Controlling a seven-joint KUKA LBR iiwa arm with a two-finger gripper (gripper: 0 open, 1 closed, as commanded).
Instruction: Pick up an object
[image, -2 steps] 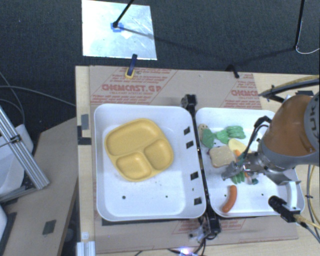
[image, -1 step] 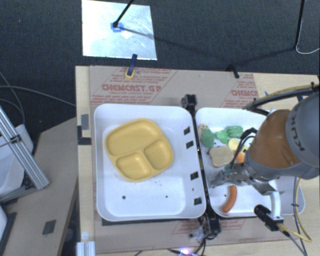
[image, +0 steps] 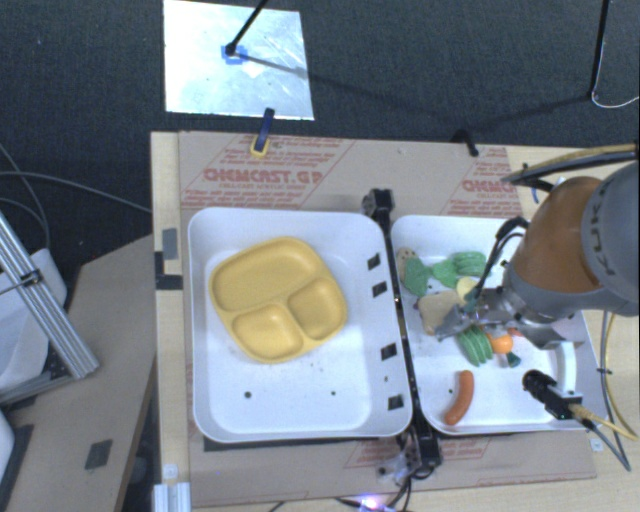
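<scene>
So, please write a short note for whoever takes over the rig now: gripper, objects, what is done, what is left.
Gripper: low over the right bin, among the toy food. I cannot see whether it holds anything.
Things: green toys, beige piece and sausage lie in the right bin; yellow plate lies in the left bin.
Done: nothing seen lifted.
Left: grasp one object and raise it.

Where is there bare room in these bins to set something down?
Left bin: bare floor between the yellow divided tray and its near rim. Right bin: a small patch left of the sausage. Crowded around the gripper, among the toy foods.
</scene>
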